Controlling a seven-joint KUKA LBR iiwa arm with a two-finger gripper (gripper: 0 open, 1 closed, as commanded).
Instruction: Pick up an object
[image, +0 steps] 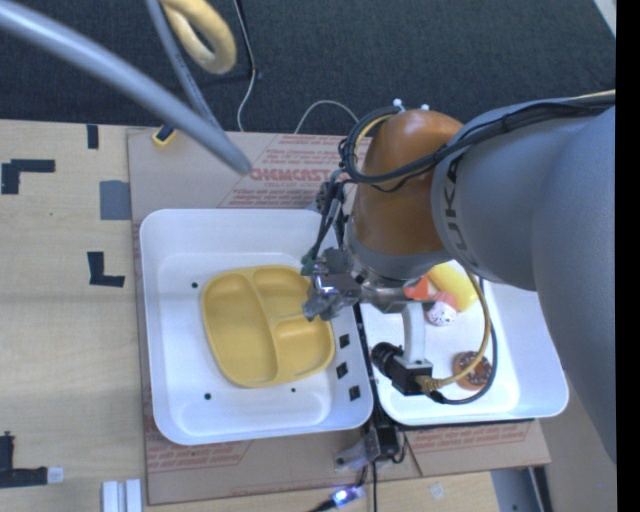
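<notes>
A yellow divided plate (262, 330) lies in the left white bin (160, 330). My gripper (322, 293) hangs over that bin's right side, just above the plate's right rim, below the orange wrist band (400, 190). Whether it touches the plate is not clear. The right bin (530, 390) holds a yellow object (457, 285), a small orange piece (420, 290), a little white item (440, 315) and a brown ring (472, 370), all partly hidden by the arm.
Both bins rest on a cardboard sheet (290, 165) on the wooden bench. A grey pole (120, 80) crosses the upper left, and a yellow loop (200, 30) lies near the top. Black cable and a connector (400, 375) dangle over the right bin's left edge.
</notes>
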